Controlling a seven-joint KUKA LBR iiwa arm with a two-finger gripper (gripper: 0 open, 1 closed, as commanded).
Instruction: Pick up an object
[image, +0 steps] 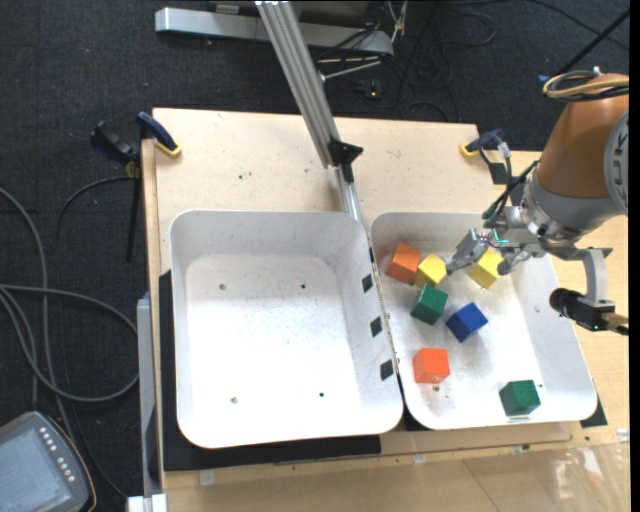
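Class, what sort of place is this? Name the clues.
Probably a robotics lab: a grey arm over two white bins on a clamped bench, coloured blocks, loose cables.

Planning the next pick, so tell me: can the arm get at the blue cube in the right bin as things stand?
Probably yes. The blue cube lies apart from the green cube beside it, nothing lies on top of it, and the gripper hovers over the same bin.

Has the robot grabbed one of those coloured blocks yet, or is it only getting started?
Reaching looks done: the gripper is down in the right bin beside a yellow block. Whether it grips that block is unclear. Left: lifting one out. The other blocks, like the blue block, lie loose.
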